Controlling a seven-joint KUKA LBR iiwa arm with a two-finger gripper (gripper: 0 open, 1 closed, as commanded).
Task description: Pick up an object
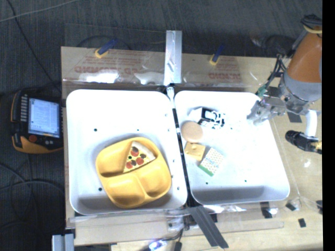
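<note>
**Pick not yet made**

Hovering at the right bin's [272, 156] upper right edge, gripper [260, 112] well apart from the round biscuit [192, 130], yellow block [195, 150] and speckled packet [211, 161] lying near the divider. Nothing lifted; approach and grasp left. Cannot tell whether fingers apart or together: too small, blurred.

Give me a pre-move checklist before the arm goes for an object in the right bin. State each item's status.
1. Targets present in right bin: round tan piece, yellow block, speckled card, black-and-white item: ok.
2. Gripper over right bin's upper right edge, away from the objects: ok.
3. Finger opening: cannot tell.
4. Gripper holding something: cannot tell.
5. Targets spaced apart: not ok; tan piece, block and card crowd together.
6. Yellow tray with pizza slice sits in left bin, out of the way: ok.
</note>
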